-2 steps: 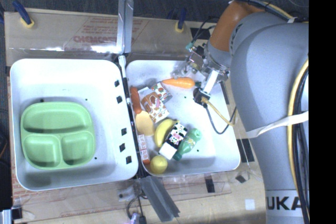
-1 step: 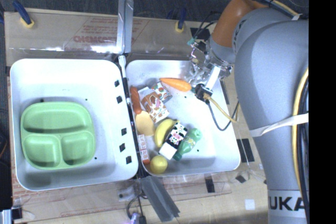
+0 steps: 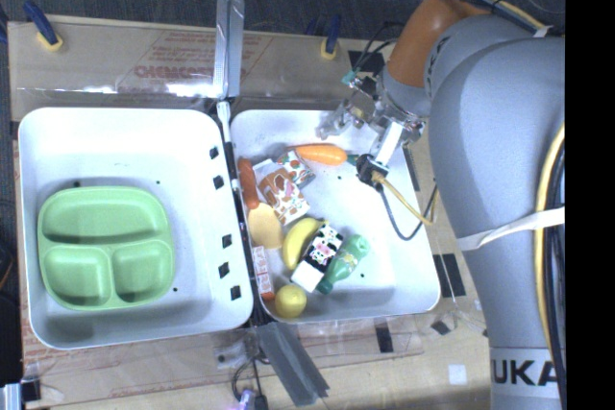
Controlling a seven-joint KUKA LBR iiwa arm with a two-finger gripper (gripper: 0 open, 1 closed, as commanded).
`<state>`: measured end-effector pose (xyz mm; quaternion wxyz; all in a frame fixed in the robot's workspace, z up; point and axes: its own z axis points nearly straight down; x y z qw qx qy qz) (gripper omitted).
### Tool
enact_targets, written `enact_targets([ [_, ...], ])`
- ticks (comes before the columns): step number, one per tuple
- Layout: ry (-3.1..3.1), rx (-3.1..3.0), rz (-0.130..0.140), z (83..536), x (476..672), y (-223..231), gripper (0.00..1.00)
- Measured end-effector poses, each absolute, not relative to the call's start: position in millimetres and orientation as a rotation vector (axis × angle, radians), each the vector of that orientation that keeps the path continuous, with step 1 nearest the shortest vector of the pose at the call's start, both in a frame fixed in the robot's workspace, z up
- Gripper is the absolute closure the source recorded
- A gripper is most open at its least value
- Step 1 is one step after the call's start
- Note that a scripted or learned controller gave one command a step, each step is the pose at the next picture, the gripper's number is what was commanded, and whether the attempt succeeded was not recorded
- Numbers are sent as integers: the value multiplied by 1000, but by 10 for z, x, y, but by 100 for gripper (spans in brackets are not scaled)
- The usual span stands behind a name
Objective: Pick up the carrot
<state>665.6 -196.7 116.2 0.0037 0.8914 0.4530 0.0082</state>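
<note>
Your gripper (image 3: 348, 122) hangs over the right bin's (image 3: 408, 288) back edge, just beside the one carrot (image 3: 321, 154); whether it is spread or closed you cannot tell. You can count two bins. In the right one lie one carrot, one banana (image 3: 299, 240), one lemon (image 3: 290, 301) and one green bottle (image 3: 343, 262). The left bin (image 3: 115, 130) holds one green tray (image 3: 105, 247).
</note>
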Motion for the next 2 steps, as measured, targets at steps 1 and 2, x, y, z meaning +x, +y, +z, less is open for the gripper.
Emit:
enact_targets([
  [1, 1416, 2807, -5, 919, 6368, -1999, 0],
  [2, 1425, 2805, -6, 1022, 6374, -1984, 100],
])
